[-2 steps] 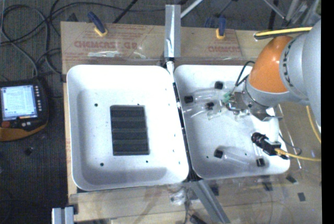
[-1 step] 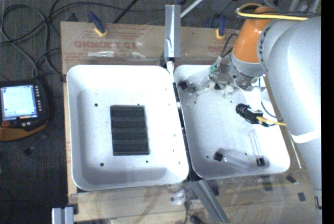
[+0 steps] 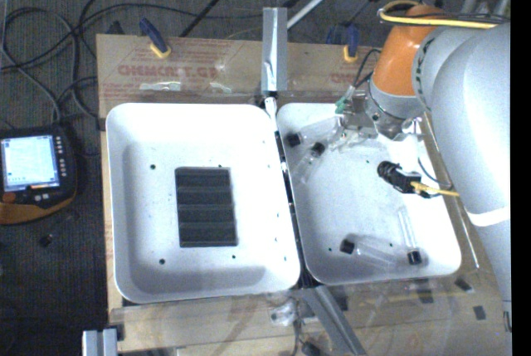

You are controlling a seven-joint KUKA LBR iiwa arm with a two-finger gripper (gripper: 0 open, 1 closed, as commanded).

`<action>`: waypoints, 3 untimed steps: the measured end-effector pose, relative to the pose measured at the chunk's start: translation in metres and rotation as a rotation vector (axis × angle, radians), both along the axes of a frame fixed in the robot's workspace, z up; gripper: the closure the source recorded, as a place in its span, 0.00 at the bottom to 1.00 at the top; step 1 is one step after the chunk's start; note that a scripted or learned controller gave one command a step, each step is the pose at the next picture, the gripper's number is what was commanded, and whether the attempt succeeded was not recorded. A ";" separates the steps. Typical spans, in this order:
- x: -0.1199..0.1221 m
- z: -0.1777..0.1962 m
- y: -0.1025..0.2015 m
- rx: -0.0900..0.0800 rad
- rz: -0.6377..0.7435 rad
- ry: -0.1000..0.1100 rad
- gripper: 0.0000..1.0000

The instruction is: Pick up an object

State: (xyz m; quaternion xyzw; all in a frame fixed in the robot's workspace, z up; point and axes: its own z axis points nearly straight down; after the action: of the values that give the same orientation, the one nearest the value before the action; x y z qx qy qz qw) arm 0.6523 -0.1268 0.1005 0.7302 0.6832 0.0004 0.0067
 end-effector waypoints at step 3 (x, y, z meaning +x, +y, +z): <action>0.016 0.136 -0.011 0.006 0.030 0.011 1.00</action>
State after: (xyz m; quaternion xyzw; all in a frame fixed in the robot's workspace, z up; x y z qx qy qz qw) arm 0.6686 -0.1377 0.2360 0.7200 0.6939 -0.0012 0.0008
